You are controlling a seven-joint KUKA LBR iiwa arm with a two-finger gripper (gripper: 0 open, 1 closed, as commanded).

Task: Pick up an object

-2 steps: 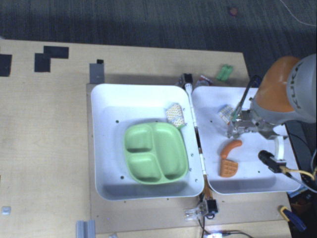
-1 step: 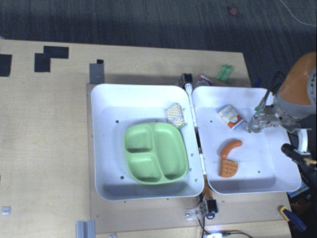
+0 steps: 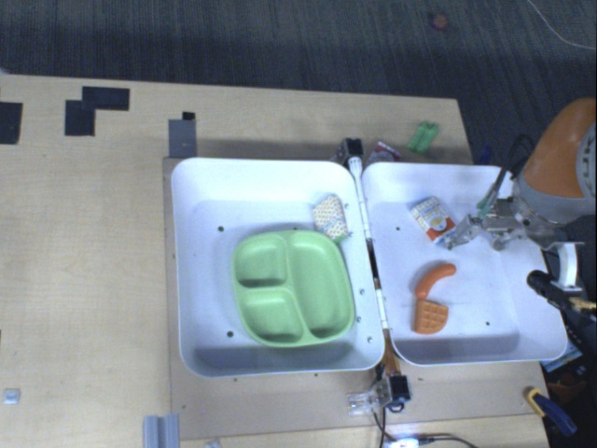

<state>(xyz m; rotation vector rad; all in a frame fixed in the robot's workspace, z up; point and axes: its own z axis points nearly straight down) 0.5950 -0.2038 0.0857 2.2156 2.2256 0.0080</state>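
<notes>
At the right of the frame the arm's pincer (image 3: pixel 464 234) hangs over the right bin (image 3: pixel 522 339), its thin prongs parted and gripping nothing, tips just beside a small white-and-orange packet (image 3: pixel 428 215). Below lie an orange sausage (image 3: pixel 435 278) and a waffle piece (image 3: pixel 430 318). The left bin (image 3: pixel 201 250) holds a green divided plate (image 3: pixel 292 287) and a speckled pouch (image 3: pixel 330 216).

— What's on you, right beside the right bin (image 3: pixel 466 348)?
— My arm (image 3: pixel 558 171): orange band up top, grey metal wrist beneath, thin silvery gripper (image 3: pixel 457 239) parts, black cable trailing.
</notes>
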